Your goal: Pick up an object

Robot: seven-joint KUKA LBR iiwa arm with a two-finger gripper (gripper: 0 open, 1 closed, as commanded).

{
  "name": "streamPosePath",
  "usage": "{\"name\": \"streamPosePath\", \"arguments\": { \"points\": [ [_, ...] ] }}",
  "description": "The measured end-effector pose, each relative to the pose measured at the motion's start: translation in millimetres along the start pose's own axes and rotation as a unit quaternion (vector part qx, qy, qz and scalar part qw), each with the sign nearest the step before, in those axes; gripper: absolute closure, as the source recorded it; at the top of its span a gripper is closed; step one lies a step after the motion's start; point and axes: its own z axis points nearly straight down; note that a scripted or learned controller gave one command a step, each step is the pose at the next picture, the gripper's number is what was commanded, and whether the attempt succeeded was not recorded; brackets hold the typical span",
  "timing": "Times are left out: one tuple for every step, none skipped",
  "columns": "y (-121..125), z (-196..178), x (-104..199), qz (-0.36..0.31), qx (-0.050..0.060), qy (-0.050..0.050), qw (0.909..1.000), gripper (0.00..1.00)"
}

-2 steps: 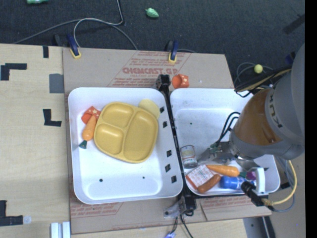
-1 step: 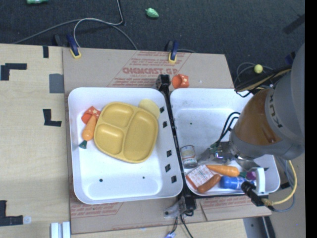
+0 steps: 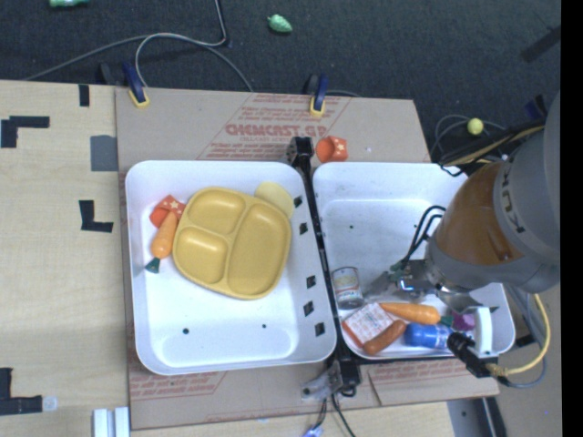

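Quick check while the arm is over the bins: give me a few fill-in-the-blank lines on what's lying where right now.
1. The yellow divided plate lies in the ____ bin.
2. A toy carrot lies against the plate's ____ side.
3. The small can stands in the right bin near the ____ between the bins.
4. The arm hangs over the ____ bin.

Missing words: left; left; divider; right

The arm [image 3: 510, 217] is cut off by the right edge, and its bulk hides the gripper. The yellow plate [image 3: 232, 241] covers part of a pale round object [image 3: 276, 196] at its 1 o'clock.
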Motion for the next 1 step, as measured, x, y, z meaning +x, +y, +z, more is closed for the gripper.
{"name": "streamPosePath", "arguments": {
  "points": [
    [-0.8, -0.7, 5.2, 0.003, -0.002, -0.006, 1.0, 0.0]
  ]
}}
